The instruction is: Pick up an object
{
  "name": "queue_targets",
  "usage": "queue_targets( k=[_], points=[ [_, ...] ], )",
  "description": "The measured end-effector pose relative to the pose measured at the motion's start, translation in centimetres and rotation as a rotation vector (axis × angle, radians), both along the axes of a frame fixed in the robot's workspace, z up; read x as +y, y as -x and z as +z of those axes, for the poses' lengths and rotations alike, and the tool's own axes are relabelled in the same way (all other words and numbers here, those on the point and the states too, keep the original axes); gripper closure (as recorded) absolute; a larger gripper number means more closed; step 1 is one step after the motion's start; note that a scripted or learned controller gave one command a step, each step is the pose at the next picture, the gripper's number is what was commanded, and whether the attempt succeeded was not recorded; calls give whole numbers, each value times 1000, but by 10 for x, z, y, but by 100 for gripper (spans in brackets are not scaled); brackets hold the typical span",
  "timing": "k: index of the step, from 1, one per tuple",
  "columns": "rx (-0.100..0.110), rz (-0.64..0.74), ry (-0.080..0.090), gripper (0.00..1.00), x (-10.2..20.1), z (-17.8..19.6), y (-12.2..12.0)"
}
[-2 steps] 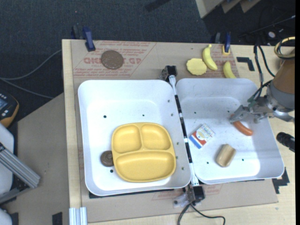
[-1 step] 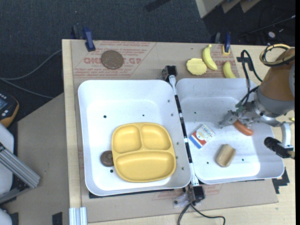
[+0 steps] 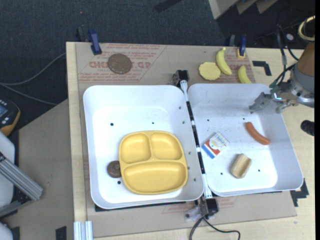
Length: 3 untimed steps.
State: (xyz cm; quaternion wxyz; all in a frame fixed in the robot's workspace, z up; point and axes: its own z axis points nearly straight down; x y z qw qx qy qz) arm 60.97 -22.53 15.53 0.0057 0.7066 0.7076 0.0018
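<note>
nothing is picked up yet: the gripper (image 3: pixel 261 104) hangs with its jaws spread open and empty over the right bin (image 3: pixel 227 100), the sausage (image 3: pixel 257 133) lying just below them, untouched.

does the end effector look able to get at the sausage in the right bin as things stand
Probably yes: the end effector hangs over the right bin, and the sausage lies apart from the other items, nothing covering it.
</note>
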Motion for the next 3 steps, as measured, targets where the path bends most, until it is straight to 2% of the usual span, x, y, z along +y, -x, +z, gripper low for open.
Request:
queue_targets(
  k=[1,2,3],
  points=[
    [18,0,-9,0,25,-75,21],
    [9,0,-5,100,23,-60,18],
    [7,7,-7,100,101,-71,-14]
  ],
)
